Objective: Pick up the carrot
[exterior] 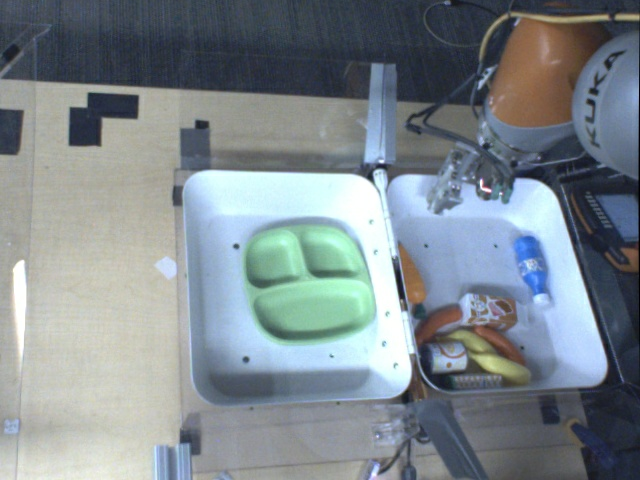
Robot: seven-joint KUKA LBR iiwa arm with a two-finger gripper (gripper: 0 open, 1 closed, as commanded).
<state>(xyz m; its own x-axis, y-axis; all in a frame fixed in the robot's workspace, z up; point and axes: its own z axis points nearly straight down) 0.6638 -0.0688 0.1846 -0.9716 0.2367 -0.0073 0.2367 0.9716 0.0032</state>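
Observation:
The carrot [410,279] is a small orange piece lying against the left wall of the right bin [470,238], about halfway down. My gripper [470,182] hangs over the bin's far edge, well above and to the right of the carrot. Its fingers [447,183] point down with a gap between them and nothing in it.
A green sectioned plate [310,280] lies in the left bin [215,268]. The right bin also holds a blue bottle [531,266] at its right side, and a sausage [440,320], a banana [488,359] and a small packet [488,311] heaped at its near end.

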